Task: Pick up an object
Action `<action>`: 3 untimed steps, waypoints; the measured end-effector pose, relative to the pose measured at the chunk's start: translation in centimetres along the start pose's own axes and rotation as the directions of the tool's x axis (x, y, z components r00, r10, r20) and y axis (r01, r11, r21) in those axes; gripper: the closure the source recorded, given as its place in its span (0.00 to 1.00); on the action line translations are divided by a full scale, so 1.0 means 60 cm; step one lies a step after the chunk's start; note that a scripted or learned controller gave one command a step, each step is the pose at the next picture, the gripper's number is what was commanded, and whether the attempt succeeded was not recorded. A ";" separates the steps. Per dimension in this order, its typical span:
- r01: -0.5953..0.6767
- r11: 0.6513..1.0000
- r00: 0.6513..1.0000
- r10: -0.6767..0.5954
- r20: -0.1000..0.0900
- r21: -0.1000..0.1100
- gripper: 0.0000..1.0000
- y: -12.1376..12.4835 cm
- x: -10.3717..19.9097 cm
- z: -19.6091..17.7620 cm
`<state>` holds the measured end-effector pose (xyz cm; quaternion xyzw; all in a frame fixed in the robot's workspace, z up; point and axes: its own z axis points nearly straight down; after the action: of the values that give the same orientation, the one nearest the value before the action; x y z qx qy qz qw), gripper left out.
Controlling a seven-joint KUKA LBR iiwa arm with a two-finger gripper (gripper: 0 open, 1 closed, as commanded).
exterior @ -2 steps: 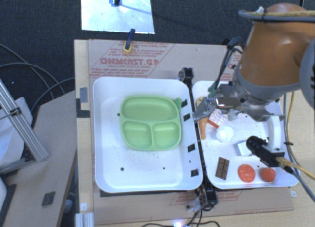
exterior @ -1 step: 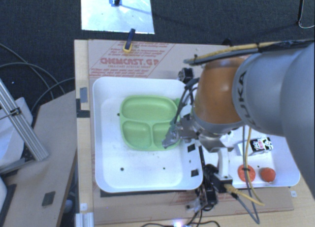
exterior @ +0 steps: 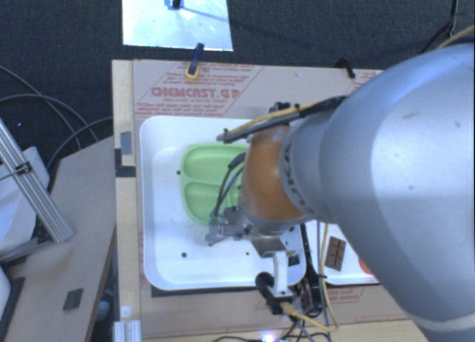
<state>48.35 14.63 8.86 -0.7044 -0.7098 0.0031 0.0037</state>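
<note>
A light green moulded object (exterior: 206,182) lies in the left white bin (exterior: 159,207), toward its middle. The arm's orange band (exterior: 267,177) and grey wrist hang over the bin's right half and cover part of the green object. The gripper (exterior: 223,231) reaches down just below the green object's near edge, beside or touching it; I cannot tell which. A brown patterned piece (exterior: 335,253) lies in the right bin, near its left edge.
The big grey arm link (exterior: 401,185) covers most of the right bin. Cables (exterior: 312,303) hang at the bench's front edge. A cardboard sheet (exterior: 200,88) lies behind the bins. A metal frame (exterior: 30,192) stands at the left.
</note>
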 end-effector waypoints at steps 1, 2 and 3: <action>-0.013 1.000 1.000 0.013 0.003 -0.022 0.00 0.101 -0.133 -0.171; -0.005 1.000 1.000 0.005 0.000 -0.012 1.00 0.095 -0.125 -0.178; -0.006 1.000 1.000 0.006 0.000 -0.012 0.00 0.095 -0.125 -0.178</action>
<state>54.23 7.19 19.46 -0.7066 -0.7076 -0.0011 -0.0005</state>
